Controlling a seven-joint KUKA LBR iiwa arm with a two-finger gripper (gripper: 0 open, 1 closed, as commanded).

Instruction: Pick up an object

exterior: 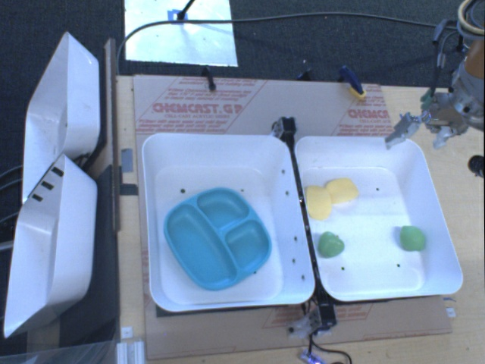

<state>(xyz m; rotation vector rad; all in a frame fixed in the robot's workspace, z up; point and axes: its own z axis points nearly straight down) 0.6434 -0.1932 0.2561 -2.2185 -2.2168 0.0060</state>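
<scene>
Green lump (412,238) near the right bin's (439,203) right wall looks soft, light and squashy, so I'd pinch it across the middle from above. Another green one (330,244) and two yellow bits (330,197) sit further left. Tool (418,121) hangs above the bin's far corner, fingers apart, holding nothing.

Blue divided plate (217,237) in left bin (220,146), two yellow (331,196) and two green lumps (371,241) in right bin (424,279) (gripper (419,127) hovering over far corner).
</scene>
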